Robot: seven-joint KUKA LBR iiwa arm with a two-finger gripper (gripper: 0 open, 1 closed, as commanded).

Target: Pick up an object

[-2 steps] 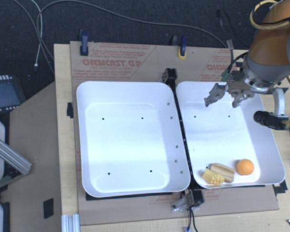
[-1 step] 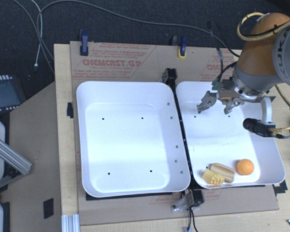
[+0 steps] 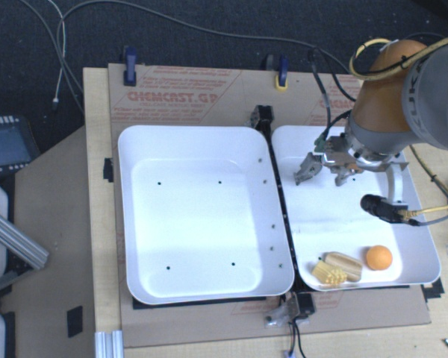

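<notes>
The arm (image 3: 403, 88) comes in from the right, grey with its orange band, and the gripper (image 3: 325, 168) hangs over the upper part of the right bin (image 3: 306, 222), up near that bin's far left corner. The fingers (image 3: 308, 171) look spread apart with nothing between them; one points down-left and the other sits further right by the wrist. No object is in their grasp.

Down at the near edge of the right bin there are three candidates. An orange ball (image 3: 378, 257) lies toward the near right corner. Just left of it is a tan, bread-like roll (image 3: 343, 262), lying lengthwise. Touching that roll's near left end is a small yellow corn cob (image 3: 329, 275). All three are well apart from the gripper, which sits at the opposite end of the bin.

The left bin (image 3: 198, 215) lies beside it, the two rims meeting along the middle. Both bins rest on a brown surface (image 3: 179, 92) with red printed lettering, clamped at the far edge by two blue clips (image 3: 129, 64).
</notes>
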